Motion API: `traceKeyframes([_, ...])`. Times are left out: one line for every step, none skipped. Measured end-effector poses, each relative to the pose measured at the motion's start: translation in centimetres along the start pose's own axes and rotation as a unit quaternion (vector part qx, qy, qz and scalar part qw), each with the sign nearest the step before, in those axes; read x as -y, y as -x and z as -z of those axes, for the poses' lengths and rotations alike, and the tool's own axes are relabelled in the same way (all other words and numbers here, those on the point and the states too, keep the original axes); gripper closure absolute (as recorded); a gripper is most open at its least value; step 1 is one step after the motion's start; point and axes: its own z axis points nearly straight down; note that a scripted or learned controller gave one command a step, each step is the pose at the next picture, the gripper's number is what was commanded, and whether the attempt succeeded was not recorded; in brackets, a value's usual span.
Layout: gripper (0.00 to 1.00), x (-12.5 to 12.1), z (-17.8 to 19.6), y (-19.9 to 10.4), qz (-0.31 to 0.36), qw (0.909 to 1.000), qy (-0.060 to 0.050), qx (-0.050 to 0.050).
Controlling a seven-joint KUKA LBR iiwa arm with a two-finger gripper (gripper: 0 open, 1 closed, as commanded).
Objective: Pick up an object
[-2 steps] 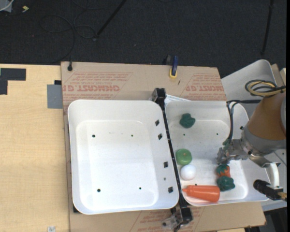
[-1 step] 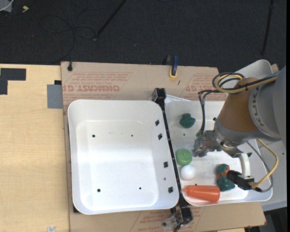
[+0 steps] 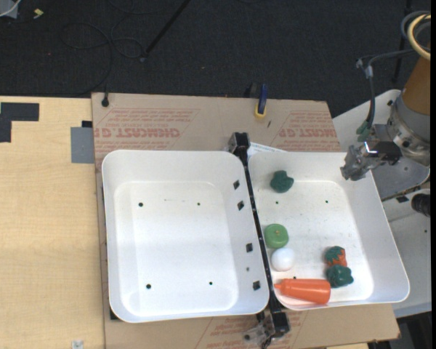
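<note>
The right bin holds several small objects. A dark green lump lies near its back left. A light green round piece and a white ball sit by the left wall. An orange carrot-shaped piece rests at the front, with a red and green piece and a dark green piece to its right. My gripper hangs over the bin's back right corner, away from all of them, with nothing seen in it.
The left bin stands beside the right one, parted by a black clamp strip. Both rest on cardboard. A blue and yellow clamp sits at the cardboard's back edge. Cables lie on the dark floor behind.
</note>
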Motion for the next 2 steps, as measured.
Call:
traceKeyframes([1.0, -3.0, 14.4, -1.4, 0.001, 1.0, 0.0, 0.0])
traceKeyframes([1.0, -1.6, 19.2, -1.2, 0.001, 1.0, -0.006, -0.002])
